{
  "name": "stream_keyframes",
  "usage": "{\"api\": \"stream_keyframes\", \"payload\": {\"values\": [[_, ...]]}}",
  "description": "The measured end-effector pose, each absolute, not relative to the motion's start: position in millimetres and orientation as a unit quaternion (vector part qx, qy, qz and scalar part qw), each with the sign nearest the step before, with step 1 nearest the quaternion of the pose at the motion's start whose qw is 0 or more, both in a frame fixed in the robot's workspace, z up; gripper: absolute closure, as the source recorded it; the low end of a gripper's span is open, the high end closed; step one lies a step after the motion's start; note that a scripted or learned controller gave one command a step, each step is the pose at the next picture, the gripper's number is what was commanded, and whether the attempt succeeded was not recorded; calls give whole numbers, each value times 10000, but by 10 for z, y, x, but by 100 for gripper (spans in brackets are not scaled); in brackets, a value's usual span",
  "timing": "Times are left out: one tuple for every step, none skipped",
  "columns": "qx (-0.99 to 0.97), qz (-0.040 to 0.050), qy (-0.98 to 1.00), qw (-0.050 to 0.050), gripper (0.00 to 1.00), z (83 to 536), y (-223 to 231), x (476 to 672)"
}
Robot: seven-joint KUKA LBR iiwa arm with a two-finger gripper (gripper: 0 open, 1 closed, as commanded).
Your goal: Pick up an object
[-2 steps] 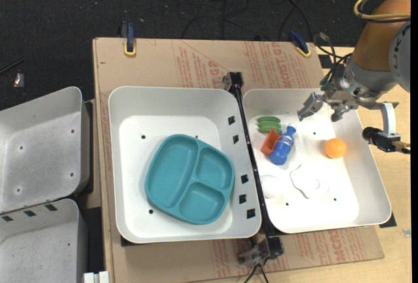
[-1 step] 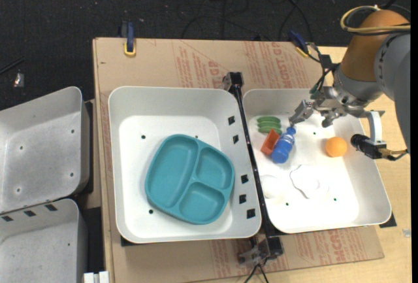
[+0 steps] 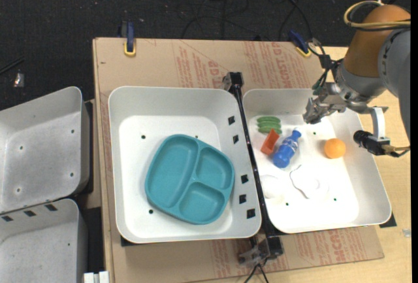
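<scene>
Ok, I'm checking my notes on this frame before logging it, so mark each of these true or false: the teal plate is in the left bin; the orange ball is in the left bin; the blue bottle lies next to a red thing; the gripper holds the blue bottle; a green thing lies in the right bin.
1. The teal plate is in the left bin. True.
2. The orange ball is in the left bin. False: it lies in the right bin.
3. The blue bottle lies next to a red thing. True.
4. The gripper holds the blue bottle. False: the bottle lies on the bin floor, apart from the gripper.
5. A green thing lies in the right bin. True.
</scene>
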State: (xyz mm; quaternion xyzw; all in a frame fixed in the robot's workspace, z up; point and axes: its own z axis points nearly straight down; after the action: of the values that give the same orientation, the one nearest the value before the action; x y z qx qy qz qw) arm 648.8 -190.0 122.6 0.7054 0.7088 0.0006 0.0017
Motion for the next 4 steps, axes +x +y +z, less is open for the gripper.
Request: {"api": "stream_keyframes", "payload": {"values": [[7059, 21, 7083, 36, 100, 1832, -1815, 6510], [7070, 15, 7072, 36, 100, 2337, -1909, 6512], [7061, 8, 7081, 18, 100, 2482, -1906, 6521], [7046, 1, 7096, -12, 100, 2365, -1337, 6428]]}}
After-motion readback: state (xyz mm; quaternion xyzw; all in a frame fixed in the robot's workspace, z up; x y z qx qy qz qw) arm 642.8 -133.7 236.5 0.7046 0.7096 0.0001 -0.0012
